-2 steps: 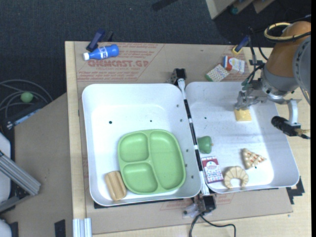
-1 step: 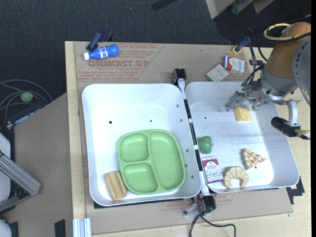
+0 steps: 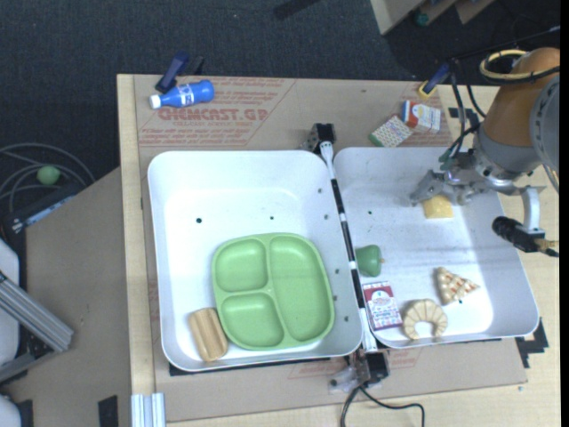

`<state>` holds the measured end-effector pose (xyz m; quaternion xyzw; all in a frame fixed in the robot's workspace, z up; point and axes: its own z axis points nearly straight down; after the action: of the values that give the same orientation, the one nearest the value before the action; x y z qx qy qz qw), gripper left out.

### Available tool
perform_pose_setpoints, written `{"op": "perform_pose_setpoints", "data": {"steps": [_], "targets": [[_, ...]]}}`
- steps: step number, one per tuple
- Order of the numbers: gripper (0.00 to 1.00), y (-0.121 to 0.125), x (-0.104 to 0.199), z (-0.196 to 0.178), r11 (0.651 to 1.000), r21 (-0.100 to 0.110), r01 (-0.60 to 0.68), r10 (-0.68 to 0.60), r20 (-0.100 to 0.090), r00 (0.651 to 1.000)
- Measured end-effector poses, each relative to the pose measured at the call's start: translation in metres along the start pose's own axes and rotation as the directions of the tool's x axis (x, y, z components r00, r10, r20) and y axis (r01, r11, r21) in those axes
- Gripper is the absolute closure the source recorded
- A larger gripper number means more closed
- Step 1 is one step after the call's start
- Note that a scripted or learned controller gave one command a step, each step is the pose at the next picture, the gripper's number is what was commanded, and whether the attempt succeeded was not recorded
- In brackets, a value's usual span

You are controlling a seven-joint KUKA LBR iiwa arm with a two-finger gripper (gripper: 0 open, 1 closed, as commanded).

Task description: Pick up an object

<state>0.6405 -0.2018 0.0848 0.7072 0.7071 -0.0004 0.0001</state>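
1. In the right white bin, upper area: a pale yellow block-shaped piece lies directly beneath the gripper; whether the claw is spread, closed or gripping cannot be told.
2. Nearby, well apart: green round fruit, red-and-white card, tan croissant-shaped toy, triangular pizza-slice toy.
3. Left white bin: green divided tray; tan bread-like block beside it.

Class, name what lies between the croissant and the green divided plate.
In the camera view, a small red-and-white packet lies between the croissant and the green divided plate, beyond the bins' shared edge.
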Motion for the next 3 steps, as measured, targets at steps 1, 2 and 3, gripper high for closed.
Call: {"op": "perform_pose_setpoints", "data": {"steps": [1, 2, 3], "targets": [[1.00, 0.003, 0.000, -0.014, 1.000, -0.009, 0.001, -0.001, 0.003, 1.000], [0.00, 0.002, 0.000, -0.012, 1.000, -0.005, 0.001, -0.001, 0.002, 1.000], [0.00, -0.014, -0.005, 0.000, 1.000, 0.001, 0.000, 0.000, -0.001, 1.000]]}}
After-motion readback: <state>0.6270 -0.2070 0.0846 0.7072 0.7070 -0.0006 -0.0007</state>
